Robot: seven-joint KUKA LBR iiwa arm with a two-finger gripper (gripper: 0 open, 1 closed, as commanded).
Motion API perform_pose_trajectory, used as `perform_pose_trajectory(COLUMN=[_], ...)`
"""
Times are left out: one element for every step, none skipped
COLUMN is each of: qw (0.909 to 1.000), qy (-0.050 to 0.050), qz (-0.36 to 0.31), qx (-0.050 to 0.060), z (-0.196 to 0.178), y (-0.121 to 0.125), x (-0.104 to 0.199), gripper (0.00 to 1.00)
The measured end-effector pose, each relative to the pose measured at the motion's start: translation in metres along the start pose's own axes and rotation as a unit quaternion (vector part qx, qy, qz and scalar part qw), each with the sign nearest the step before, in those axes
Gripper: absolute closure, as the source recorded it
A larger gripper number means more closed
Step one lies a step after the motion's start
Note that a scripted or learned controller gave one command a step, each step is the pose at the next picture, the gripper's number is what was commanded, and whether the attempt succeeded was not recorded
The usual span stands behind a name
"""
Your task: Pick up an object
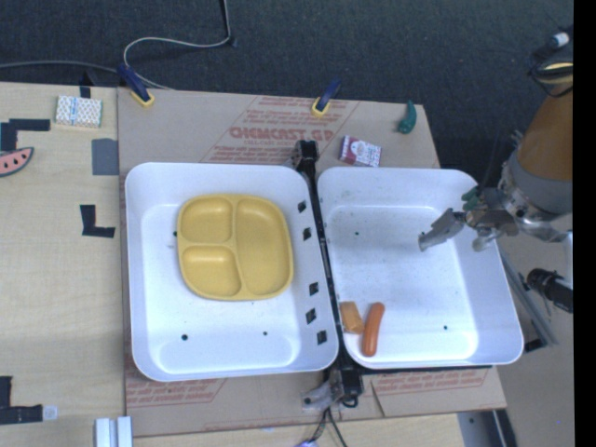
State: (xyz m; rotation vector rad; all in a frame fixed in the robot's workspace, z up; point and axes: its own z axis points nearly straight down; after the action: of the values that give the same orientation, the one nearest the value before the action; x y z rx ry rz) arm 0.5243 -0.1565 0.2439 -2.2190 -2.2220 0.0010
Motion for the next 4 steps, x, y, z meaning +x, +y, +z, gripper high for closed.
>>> perform_pose_trajectory(qw=[1.0000,1.0000,1.0000,1.0000], qy=[0.001,-0.001,-0.001,-0.001], qz=[0.000,0.000,0.001,0.001], qx=[0.003,-0.004,-0.004,-0.004], z=[0.139,0.158,0.148,0.148], y=[0.001,-0.021,-0.021,-0.021], x=[0.056,0.062,0.061,0.061], gripper=[0.00,0.00,1.00,0.00])
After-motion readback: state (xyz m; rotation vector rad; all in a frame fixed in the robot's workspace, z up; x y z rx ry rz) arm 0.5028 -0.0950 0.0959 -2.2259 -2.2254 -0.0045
